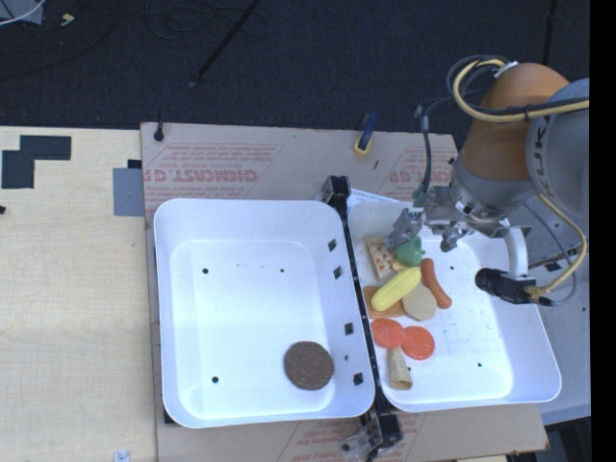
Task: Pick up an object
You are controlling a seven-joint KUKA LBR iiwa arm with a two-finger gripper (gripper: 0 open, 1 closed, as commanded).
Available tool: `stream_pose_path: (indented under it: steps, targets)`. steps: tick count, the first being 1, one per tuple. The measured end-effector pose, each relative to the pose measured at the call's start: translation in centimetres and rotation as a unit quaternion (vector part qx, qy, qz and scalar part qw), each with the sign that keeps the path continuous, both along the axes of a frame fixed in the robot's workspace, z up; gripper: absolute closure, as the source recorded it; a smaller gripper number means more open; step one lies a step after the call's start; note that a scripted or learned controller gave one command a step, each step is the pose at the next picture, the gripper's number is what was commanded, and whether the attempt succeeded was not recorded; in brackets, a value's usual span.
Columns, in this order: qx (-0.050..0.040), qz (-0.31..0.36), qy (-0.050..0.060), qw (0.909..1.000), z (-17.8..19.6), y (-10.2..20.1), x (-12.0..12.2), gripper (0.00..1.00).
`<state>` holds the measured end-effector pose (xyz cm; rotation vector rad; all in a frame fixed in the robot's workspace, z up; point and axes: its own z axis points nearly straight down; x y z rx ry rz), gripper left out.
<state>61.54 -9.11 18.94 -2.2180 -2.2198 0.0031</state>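
My gripper (425,236) hangs over the back left part of the right bin (500,373), its fingers spread open with nothing between them. One fingertip (402,227) is just above a small green piece (410,253). Close below lie a tan cracker (379,256), a yellow corn cob (396,288), an orange carrot (436,283) and a beige round piece (420,303). Further forward are two red discs (388,333) (418,343) and a tan cone-shaped piece (398,367). A brown round cookie (308,365) lies in the left bin (192,287) near its front right corner.
The divider between the two bins (348,287) runs just left of the pile. A black fitting with cables (505,285) sticks out from the arm over the right bin. A blue and yellow clip (365,135) sits on the cardboard behind the bins.
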Motion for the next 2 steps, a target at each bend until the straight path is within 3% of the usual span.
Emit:
stream_pose_path:
  steps: [1, 2]
  targets:
    - [0.0006, -0.002, 0.0, 1.0, -10.6, -2.0, -2.7, 0.0]
    - [0.0006, -0.003, -0.002, 1.0, -9.0, -2.1, -2.5, 1.0]
